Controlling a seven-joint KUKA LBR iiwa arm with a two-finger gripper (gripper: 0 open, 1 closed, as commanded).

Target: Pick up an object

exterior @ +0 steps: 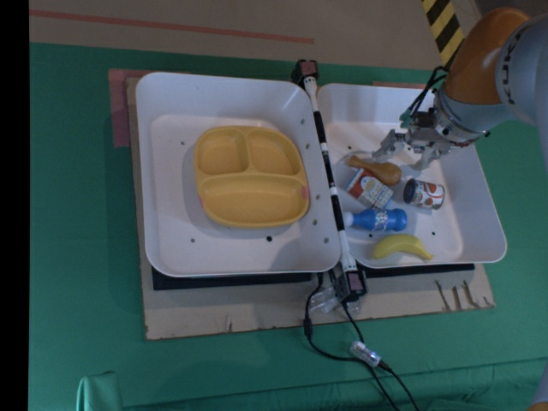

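Partial "KUKA" lettering on the arm (pixel 514 54); carton (pixel 370 187) and can (pixel 424 193) labels unreadable.

A yellow divided plate (pixel 250 176) lies in a white bin (pixel 163 101), while the other white bin (pixel 479 221) holds a yellow banana (pixel 402 247), blue bottle (pixel 378 221), brown drumstick (pixel 375 169) and red-and-white can (pixel 424 193).

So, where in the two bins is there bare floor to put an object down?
Left bin: bare strips around the yellow plate, widest in front. Right bin: crowded center with drumstick, carton, can, bottle, banana; bare along the right side.
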